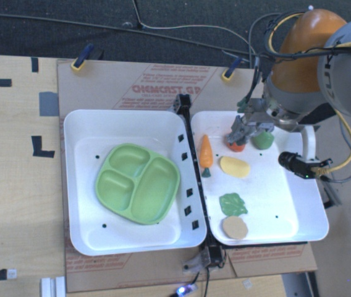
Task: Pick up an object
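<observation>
Red object [236,145] under gripper [240,136], grip unclear, near right bin's [308,218] far edge

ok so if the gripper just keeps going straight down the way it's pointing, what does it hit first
Most likely the small red-orange object right under the gripper, beside the green round piece in the right bin. Depth is hard to judge from above, so it may already be touching.

Both bins [76,166] are white. The divided tray [138,182] is light green. Directly under the grey gripper [240,133], a small object [236,145] is orange-red; the round object [263,141] just beside it is green. Further from the gripper: orange carrot [206,151], yellow piece [234,166], green leafy piece [232,204], tan disc [235,228].
</observation>
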`<state>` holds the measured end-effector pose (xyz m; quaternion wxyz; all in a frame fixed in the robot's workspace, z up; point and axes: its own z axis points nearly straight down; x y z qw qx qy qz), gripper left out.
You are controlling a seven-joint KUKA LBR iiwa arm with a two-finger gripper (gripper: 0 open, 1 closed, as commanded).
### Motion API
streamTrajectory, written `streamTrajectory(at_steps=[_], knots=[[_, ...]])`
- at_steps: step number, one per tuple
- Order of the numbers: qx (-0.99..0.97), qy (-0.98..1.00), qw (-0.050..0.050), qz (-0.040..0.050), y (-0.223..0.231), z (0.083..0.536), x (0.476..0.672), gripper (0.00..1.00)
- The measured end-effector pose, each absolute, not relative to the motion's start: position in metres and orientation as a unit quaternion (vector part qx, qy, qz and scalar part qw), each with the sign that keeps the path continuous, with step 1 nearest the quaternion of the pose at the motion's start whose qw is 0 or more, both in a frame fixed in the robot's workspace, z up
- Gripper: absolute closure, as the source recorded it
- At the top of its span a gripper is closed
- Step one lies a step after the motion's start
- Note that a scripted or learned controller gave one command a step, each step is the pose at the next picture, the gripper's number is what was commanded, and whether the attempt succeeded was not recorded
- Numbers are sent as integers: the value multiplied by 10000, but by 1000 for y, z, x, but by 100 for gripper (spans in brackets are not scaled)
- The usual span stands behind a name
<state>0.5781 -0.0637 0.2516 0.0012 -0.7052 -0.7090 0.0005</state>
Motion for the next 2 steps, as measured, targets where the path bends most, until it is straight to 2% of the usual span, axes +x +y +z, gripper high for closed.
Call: streamTrajectory(at_steps=[1,2], knots=[[-7052,-7091,19,12,-9,244,548,100],[-7048,-7094,16,7,44,243,535,100]])
